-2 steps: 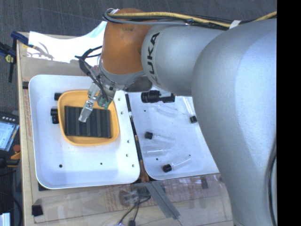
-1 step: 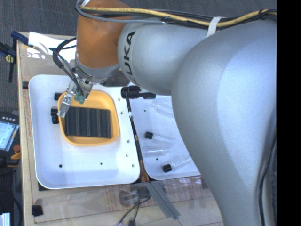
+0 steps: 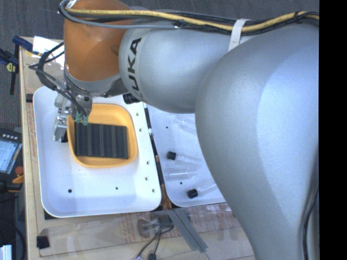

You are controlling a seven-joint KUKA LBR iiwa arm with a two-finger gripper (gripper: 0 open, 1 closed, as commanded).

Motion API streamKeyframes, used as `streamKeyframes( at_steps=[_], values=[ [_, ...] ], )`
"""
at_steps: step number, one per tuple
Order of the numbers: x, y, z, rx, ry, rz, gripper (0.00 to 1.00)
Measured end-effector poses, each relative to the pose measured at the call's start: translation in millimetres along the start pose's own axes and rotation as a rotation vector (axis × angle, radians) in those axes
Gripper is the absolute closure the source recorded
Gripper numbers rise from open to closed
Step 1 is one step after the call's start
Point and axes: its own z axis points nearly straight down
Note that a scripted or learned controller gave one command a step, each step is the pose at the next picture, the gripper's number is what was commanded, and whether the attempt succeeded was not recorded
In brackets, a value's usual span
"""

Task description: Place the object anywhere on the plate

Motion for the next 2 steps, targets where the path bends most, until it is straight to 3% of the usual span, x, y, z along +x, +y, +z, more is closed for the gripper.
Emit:
streamKeyframes(
  at_steps=[1, 2],
  values=[
    [3, 4, 37, 0.001, 0.002, 0.033, 0.00],
    [19, 4, 45, 0.001, 0.004, -0.291, 0.00]
  ],
)
